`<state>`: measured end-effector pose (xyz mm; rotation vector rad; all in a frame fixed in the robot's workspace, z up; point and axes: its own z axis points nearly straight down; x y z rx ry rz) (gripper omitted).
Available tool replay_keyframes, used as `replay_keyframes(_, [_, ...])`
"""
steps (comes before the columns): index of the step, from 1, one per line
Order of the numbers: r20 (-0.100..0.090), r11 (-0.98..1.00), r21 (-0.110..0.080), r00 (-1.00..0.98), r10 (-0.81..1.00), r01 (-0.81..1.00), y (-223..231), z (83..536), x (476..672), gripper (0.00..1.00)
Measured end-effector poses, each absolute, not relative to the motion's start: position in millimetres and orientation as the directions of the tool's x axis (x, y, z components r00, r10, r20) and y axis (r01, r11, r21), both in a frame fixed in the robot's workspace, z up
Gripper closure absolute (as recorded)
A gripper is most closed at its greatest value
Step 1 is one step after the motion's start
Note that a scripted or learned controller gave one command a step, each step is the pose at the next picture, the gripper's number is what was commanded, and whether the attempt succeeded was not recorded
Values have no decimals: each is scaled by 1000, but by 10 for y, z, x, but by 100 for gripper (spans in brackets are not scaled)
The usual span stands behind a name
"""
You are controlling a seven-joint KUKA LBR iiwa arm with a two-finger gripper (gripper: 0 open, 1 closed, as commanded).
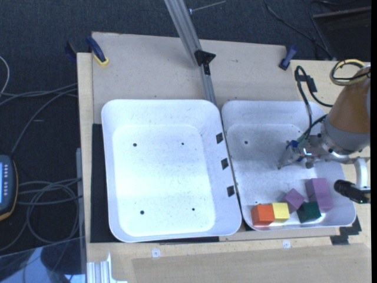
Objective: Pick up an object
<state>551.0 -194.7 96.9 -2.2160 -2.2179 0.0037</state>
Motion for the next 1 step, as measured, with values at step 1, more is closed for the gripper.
replay_keyframes(1, [1,1,2,-1,1000,1000,-1950,1108,5531,100])
